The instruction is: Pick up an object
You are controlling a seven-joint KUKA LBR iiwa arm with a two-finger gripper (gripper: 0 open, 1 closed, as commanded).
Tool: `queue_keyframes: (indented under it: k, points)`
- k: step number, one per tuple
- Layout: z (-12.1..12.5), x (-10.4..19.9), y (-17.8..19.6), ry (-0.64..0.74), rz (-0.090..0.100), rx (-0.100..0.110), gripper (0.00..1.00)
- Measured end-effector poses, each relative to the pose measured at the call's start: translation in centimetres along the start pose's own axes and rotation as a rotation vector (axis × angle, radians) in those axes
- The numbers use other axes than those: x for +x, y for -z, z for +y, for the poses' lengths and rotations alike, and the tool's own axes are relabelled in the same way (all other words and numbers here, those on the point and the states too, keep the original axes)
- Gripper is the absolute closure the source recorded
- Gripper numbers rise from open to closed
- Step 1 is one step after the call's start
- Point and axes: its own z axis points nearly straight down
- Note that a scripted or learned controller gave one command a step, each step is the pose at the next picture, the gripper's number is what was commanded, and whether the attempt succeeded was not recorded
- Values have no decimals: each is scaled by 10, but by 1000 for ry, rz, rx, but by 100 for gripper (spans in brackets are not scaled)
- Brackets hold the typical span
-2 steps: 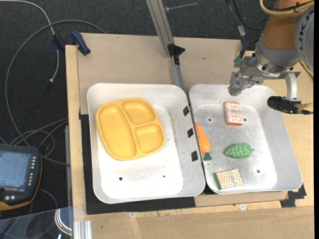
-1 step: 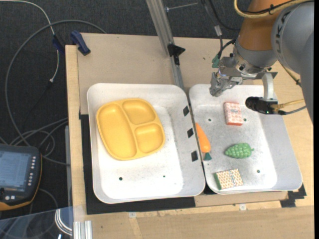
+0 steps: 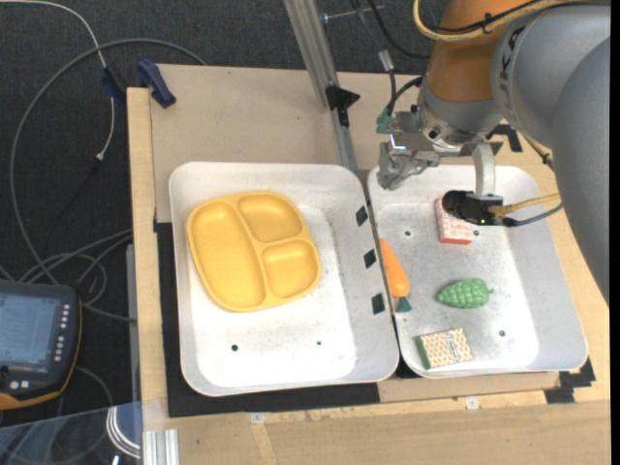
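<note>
A blue clamp [image 3: 155, 83] grips the bench's far left corner, with grey cables [image 3: 58, 143] trailing over the dark floor beside it. A handheld control pendant [image 3: 37, 342] lies at the lower left, and a slanted aluminium post [image 3: 315, 42] rises behind the bins

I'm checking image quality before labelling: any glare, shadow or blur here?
Camera view: even lighting with no strong glare on the white bins; soft shadows under the yellow tray and green object; the arm's near grey link looks blurred; the carrot is sharp.
</note>
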Motion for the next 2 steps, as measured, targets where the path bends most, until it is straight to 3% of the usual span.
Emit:
queue_keyframes:
  k: [2]
  points:
    - [10,101,16,1,0,-5,100]
